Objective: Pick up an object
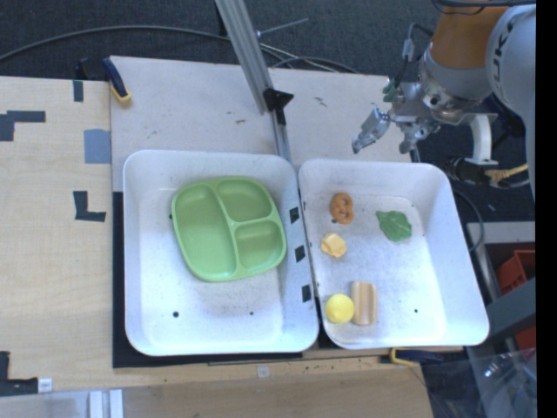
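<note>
The right bin [435, 320] holds several small toy foods: an orange-brown pretzel [341, 207], a green leafy piece [395, 225], a pale yellow chunk [333, 246], a yellow ball [339, 308] and a tan bread roll [363, 303] lying against the ball. My gripper [389, 138] hangs over the bench just beyond the right bin's far rim, up and right of the pretzel. Its fingers are spread open with nothing between them.
The left bin [148, 320] holds a green divided plate [229, 227]. A slanted metal post [248, 46] rises behind the seam between the bins. Cables lie on the dark floor at the back, and a blue-and-yellow clamp [117, 81] sits at the bench's far left corner.
</note>
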`<action>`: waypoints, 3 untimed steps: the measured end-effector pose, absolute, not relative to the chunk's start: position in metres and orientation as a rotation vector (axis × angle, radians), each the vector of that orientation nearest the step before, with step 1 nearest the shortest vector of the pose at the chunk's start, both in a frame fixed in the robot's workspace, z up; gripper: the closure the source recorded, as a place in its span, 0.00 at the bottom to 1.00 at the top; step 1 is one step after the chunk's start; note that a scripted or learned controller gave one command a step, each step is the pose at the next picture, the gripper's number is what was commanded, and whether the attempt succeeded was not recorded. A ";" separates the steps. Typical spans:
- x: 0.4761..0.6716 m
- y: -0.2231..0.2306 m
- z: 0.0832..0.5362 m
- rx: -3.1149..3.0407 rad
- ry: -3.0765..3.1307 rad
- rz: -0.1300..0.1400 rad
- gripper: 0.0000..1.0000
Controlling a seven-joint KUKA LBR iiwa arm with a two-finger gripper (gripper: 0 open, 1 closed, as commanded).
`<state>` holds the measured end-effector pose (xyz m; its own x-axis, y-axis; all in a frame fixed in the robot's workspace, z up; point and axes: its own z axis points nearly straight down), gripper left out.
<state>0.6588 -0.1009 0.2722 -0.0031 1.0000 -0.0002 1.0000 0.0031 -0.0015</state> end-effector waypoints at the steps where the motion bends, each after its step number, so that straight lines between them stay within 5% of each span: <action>1: 0.659 -0.101 0.272 -2.217 -2.224 0.002 0.00; 3: 0.661 -0.096 0.170 -2.217 -2.221 0.008 0.00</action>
<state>0.6615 -0.0957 0.1703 -0.0019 1.0000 -0.0013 1.0000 0.0019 -0.0056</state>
